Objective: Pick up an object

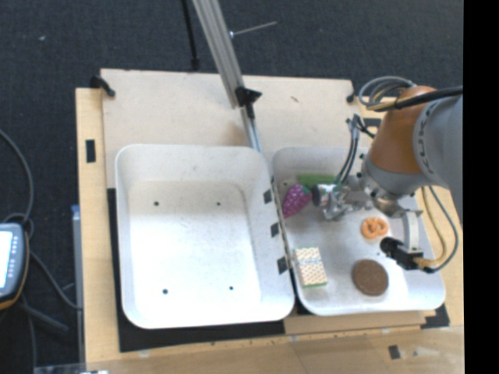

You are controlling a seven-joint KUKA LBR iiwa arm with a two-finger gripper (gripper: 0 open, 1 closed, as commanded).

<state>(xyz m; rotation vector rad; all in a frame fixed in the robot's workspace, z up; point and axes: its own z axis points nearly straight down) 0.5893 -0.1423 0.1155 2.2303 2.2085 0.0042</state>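
Note:
The right bin point(421, 291) holds several objects. A purple bunch of grapes point(295, 199) lies at its left wall. Behind it a green object point(313, 180) rests near the far wall. An orange ring-shaped piece point(374, 227) sits at the right, a brown round disc point(369, 277) near the front, and a small checkered box point(310, 266) at the front left. My gripper point(334, 206) hangs low in the bin's middle, just right of the grapes and below the green object. Nothing visibly sits between its fingers.
The left bin point(195, 236) lies beside the right one, sharing a wall with black clips. A slanted metal pole point(222, 45) rises behind the bins. Cables loop off the arm at the right edge. A handheld device point(9, 259) sits far left, off the bench.

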